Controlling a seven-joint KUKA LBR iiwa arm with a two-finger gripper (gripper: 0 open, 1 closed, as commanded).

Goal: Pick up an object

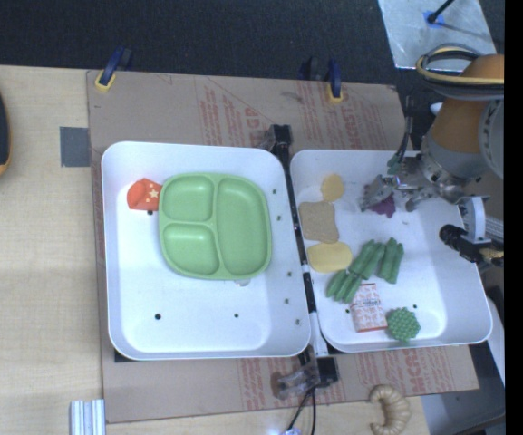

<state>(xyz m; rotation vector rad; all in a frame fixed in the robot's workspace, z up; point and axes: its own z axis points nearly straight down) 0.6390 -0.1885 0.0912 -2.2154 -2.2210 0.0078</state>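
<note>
My gripper [393,195] is low over the back of the right bin [451,297], open, its fingers spread to either side of a small purple object [384,208]. The purple object lies on the bin floor just under and between the fingers; I cannot tell whether they touch it. In the same bin lie a small yellow round piece [333,187], a tan slice [318,220], a yellow oval piece [329,257], a bunch of green beans [370,265], a red-and-white packet [367,308] and a knobbly green ball [402,324].
The left bin [134,315] holds a green divided plate [216,225] and a red item [143,194] at the plate's left edge. A black clip [281,137] sits where the two bins meet at the back. The arm's orange band [465,120] is above the right bin's far corner.
</note>
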